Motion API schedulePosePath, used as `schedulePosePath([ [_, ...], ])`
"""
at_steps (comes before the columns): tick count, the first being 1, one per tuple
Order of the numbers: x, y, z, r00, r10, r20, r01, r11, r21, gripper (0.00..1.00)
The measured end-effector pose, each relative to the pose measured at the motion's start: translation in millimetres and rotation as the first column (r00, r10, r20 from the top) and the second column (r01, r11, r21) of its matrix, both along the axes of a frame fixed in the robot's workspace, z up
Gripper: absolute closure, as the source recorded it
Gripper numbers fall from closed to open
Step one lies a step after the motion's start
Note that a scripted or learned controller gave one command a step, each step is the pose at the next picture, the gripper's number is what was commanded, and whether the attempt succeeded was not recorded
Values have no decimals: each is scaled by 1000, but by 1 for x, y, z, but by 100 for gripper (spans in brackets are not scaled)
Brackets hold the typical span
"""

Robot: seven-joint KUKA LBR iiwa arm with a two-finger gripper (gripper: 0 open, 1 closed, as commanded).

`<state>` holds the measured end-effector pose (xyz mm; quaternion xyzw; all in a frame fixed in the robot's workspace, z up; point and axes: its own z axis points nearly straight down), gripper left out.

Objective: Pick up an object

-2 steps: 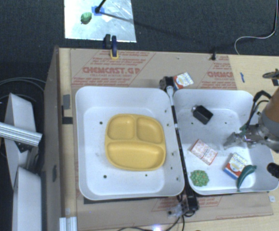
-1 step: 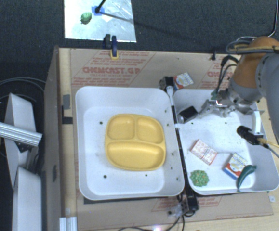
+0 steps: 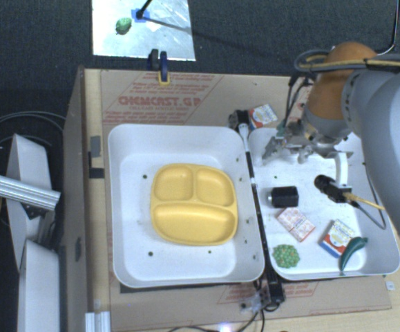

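As it lies, block (image 3: pixel 283 197) runs crosswise.

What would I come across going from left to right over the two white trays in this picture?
Yellow divided plate in the left tray → small black block in the right tray → little printed box. The pink packet and the green ball sit in line with the block, so I leave them out.
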<state>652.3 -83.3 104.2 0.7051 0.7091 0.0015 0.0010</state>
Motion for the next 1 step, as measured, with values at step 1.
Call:
schedulePosePath([
  [1, -58, -24, 6, 1000, -3, -2, 3, 1000, -2, 0],
])
